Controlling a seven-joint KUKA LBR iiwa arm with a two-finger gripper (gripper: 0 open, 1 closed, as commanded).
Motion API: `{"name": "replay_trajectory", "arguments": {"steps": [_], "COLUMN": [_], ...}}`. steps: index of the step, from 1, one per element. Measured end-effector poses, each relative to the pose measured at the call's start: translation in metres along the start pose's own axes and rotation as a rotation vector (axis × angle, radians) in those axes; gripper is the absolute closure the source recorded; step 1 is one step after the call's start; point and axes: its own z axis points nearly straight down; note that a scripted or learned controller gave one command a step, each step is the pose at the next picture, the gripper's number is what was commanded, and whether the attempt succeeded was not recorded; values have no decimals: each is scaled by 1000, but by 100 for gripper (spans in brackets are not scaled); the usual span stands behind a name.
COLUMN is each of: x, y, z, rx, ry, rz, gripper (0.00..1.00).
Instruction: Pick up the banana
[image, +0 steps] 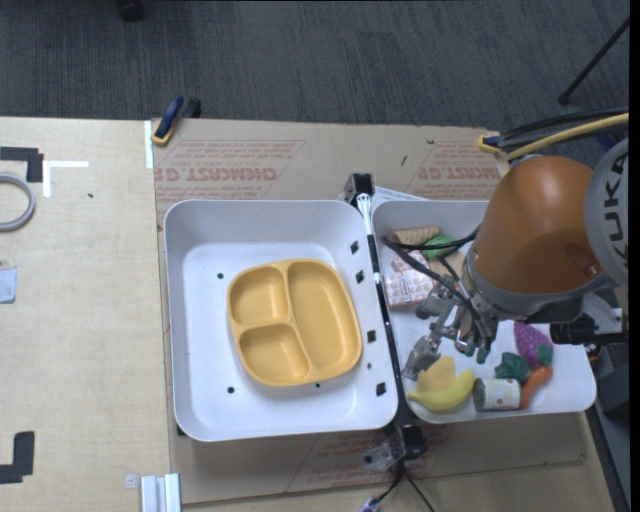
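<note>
Left of frame: the bare wooden surface (80, 330), with a blue clamp (167, 118) at the cardboard's upper edge. Centre: the left white bin (190, 400) holding a yellow three-compartment plate (295, 322). Right: the right white bin (570, 400), crowded with objects. The banana (445, 393) lies at the bin's lower left corner, against the dividing wall. The claw (450, 335) hangs just above it, under the orange wrist band (535, 225); whether it is spread or clenched cannot be told, and nothing shows between its tips. Beside the banana sit a small grey can (498, 394), a carrot (537, 381) and purple grapes (532, 342); a printed packet (405, 282) lies above.
</note>
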Motion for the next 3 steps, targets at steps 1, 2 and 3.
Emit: {"name": "replay_trajectory", "arguments": {"steps": [1, 2, 3], "x": [16, 14, -4], "y": [33, 31, 9], "z": [0, 0, 0], "rx": [0, -1, -1], "ry": [0, 0, -1], "rz": [-381, -752, -830], "gripper": [0, 0, 0]}}
